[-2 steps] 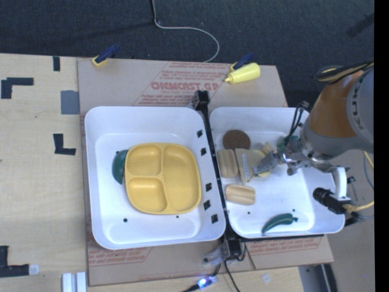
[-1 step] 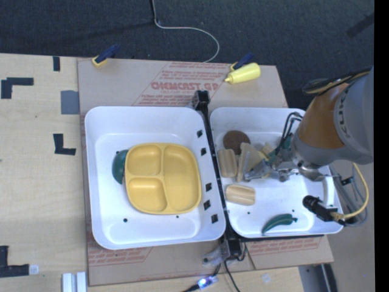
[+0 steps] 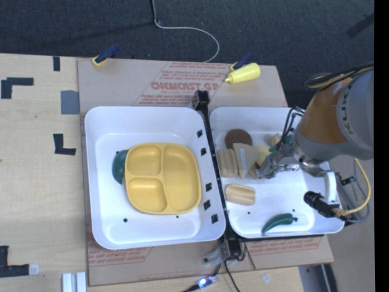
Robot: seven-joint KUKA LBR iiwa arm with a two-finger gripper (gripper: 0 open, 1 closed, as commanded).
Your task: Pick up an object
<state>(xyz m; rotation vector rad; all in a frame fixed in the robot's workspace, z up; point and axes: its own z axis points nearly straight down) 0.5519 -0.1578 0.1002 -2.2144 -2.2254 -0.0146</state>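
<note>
A sheet of cardboard (image 3: 176,87) is laid on the pale wooden bench (image 3: 36,163). Beyond the cardboard, dark carpet (image 3: 79,11) is crossed by a thin white cable (image 3: 182,28).

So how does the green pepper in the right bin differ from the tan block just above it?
The green pepper is slim, curved and dark green, near the right bin's front wall. The tan block is thicker, rounded-rectangular and pale tan, closer to the divider. Both lie flat on the bin floor, apart from each other and away from the gripper.
</note>
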